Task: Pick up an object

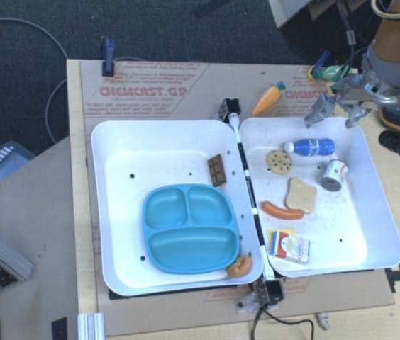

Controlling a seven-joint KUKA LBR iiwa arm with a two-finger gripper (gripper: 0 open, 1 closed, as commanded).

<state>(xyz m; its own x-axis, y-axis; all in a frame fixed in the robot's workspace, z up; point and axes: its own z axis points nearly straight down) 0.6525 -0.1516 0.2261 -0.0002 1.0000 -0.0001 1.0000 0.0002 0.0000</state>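
Hanging above the right bin (377, 211) at its twelve o'clock edge, the gripper (335, 112) is open and holds nothing. Nothing is picked up yet. The blue bottle (312, 146) lies just below, toward six o'clock, waiting.

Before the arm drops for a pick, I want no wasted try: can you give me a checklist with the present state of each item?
1. Claw holds nothing: ok, nothing sits between its fingers.
2. Claw is over the right bin: ok, it hangs at the far rim.
3. Nearest target free: ok, the blue bottle lies on its side just below the claw, apart from the cookie.
4. Can has room around it: ok.
5. Carrot in a bin: not ok, it lies on the cardboard beyond both bins.
6. Claw height above the bottle: cannot tell.
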